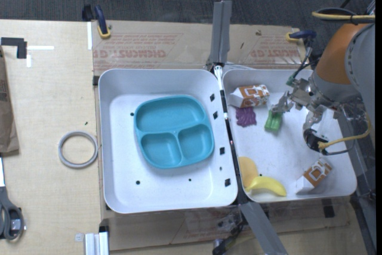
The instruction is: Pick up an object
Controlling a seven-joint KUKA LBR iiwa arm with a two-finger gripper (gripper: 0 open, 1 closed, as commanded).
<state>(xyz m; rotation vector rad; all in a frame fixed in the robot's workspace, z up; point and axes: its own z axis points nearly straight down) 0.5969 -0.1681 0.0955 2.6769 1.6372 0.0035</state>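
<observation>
One upright green object [273, 122], gripper [280, 107] above.

Grey tape ring [78, 148] lying on wooden bench [48, 104] left of bins; scissors [10, 219] sitting near bottom-left edge; blue clamp [101, 21] gripping cardboard [152, 48].

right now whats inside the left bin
The left bin holds one blue divided tray with three compartments, nothing visible in them. Bare white floor shows around it. Whatever lies beneath the tray is covered and cannot be seen.
</observation>
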